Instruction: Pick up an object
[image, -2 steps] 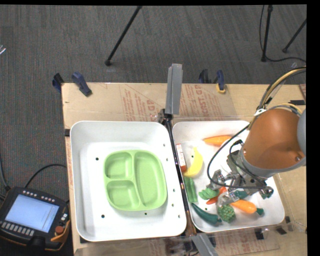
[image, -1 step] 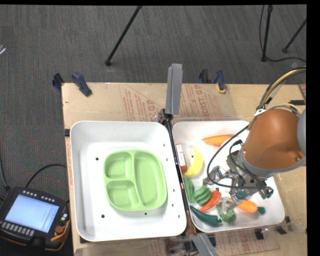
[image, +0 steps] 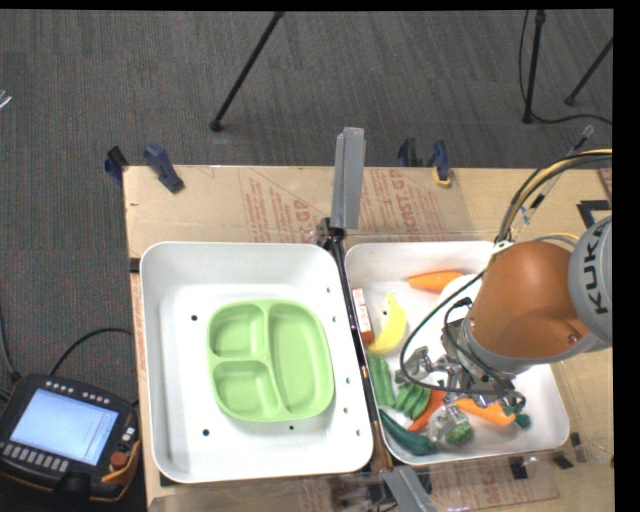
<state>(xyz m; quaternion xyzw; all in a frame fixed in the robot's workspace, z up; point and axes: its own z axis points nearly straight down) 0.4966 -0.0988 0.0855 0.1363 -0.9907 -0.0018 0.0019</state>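
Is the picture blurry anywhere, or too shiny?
Camera view: mostly sharp; the green tray and banana look crisp. The gripper among the toy vegetables is slightly soft and cluttered. Soft, even light; mild sheen on the orange band.

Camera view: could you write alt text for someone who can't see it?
A grey robot arm with an orange band reaches from the right into the right white bin, its pincer low over toy vegetables: a banana and carrot. The left white bin holds a green divided tray.
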